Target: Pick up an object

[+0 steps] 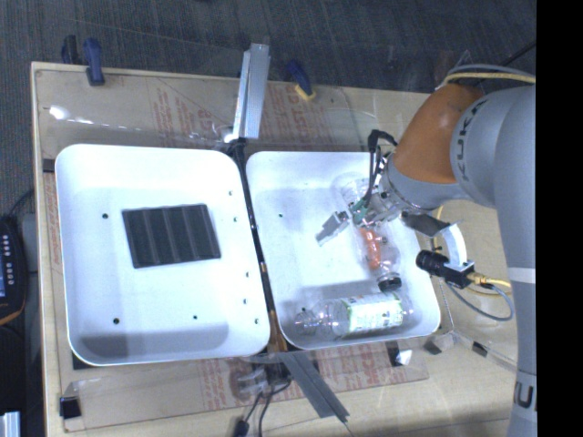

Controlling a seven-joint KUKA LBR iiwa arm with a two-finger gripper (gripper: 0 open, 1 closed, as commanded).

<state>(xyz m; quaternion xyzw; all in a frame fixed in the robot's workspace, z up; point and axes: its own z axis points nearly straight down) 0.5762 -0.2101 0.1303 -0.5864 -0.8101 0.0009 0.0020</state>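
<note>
Lying along the right bin's [273,244] near wall: clear plastic bottle [360,317] with white label, on its side. Just above it, a smaller clear bottle with orange contents [376,251] and dark cap. Tool [335,226] sits low over the bin middle, near the orange bottle's top end; can't tell its opening. Left bin [82,244] holds a dark ribbed pad [171,235]. Bench [118,112] is plywood under clear sheet, blue clamps [93,60] on far edge. Dark carpet floor [364,25] beyond.
</note>
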